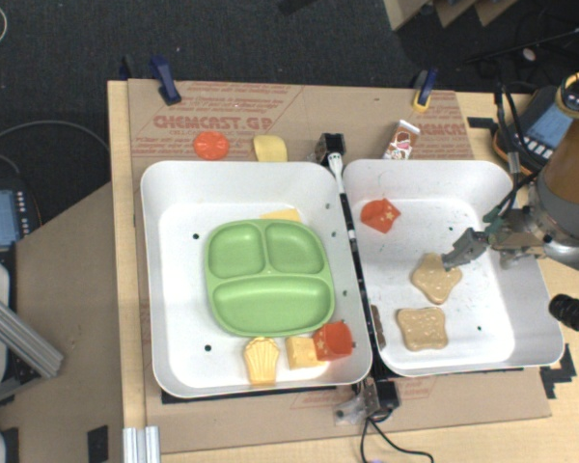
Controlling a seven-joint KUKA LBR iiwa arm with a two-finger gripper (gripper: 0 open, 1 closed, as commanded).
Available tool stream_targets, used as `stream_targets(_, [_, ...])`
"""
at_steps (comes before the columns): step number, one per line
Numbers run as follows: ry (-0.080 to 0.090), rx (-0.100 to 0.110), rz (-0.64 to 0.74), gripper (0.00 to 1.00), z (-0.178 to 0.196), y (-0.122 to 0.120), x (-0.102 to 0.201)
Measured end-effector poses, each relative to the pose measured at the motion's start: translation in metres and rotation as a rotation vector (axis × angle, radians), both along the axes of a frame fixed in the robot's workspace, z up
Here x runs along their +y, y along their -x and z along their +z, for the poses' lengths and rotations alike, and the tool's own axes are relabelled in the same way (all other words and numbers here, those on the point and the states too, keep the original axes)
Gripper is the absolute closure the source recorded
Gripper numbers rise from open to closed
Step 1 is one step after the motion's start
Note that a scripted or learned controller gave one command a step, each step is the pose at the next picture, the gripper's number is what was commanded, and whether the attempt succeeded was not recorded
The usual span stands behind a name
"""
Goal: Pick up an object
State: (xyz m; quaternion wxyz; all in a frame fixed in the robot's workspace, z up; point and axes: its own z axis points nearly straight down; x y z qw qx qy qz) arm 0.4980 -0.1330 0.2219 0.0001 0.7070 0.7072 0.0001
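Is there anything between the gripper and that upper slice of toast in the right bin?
Nothing visible stands in the way. The gripper sits just up and right of the upper toast slice in the right bin, with bare bin floor between them. The second toast slice and the red piece lie off to the sides.

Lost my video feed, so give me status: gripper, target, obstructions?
Gripper low in right bin, beside upper toast slice; nothing seen between fingers. Second toast slice nearer front, red piece at back. No obstruction around toast.
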Motion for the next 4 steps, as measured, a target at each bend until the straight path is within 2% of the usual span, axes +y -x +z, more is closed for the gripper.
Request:
stream_targets(1, [-0.002, 0.009, 0.000, 0.00, -0.131, -0.031, -0.007])
stream_targets(2, [0.001, -0.003, -0.002, 1.00, -0.114, -0.032, -0.008])
stream_targets(4, [0.004, -0.007, -0.004, 1.00, -0.094, -0.033, -0.009])
